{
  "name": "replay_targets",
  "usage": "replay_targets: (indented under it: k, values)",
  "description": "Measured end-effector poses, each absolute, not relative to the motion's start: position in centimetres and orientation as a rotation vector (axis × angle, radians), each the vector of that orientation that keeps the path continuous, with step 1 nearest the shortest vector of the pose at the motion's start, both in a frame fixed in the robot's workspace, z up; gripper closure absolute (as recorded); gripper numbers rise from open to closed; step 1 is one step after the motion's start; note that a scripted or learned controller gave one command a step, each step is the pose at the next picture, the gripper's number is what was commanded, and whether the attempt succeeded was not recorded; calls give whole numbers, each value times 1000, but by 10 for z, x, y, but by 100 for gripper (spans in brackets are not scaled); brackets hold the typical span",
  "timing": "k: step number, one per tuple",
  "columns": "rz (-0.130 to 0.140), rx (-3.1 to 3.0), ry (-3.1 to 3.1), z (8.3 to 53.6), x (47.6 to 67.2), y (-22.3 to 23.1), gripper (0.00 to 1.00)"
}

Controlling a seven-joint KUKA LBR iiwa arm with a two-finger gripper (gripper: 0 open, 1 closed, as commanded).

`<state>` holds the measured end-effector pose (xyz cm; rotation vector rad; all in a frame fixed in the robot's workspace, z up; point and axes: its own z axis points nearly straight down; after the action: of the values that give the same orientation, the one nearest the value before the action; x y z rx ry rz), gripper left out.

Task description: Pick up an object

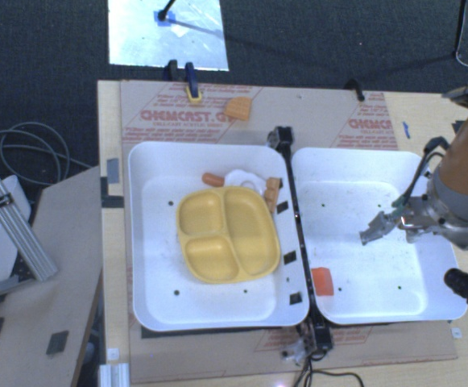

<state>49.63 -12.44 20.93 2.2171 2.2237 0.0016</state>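
My gripper [372,233] hangs over the middle of the right bin [427,301], pointing left, with nothing seen in it. An orange-red block [321,280] lies at that bin's near left corner, well apart from the gripper. In the left bin [149,297] a yellow divided plate [227,234] lies flat. Behind the plate are a small orange sausage-shaped piece [213,180] and a white piece [242,179]. A tan block [272,193] rests against the left bin's right wall.
The black divider [291,216] runs between the two bins. A tan block [238,108] lies on the board behind the left bin, near a yellow-and-blue clamp [192,84]. A shiny sheet [167,22] lies on the floor farther back.
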Motion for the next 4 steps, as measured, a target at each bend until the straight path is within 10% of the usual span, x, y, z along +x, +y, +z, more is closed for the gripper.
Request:
replay_targets:
  k: [1, 3, 4]
  values:
    - [5, 2214, 2224, 220, 497, -124, 100]
    - [5, 2211, 2229, 243, 488, -50, 100]
    - [2, 2218, 2220, 190, 562, -81, 100]
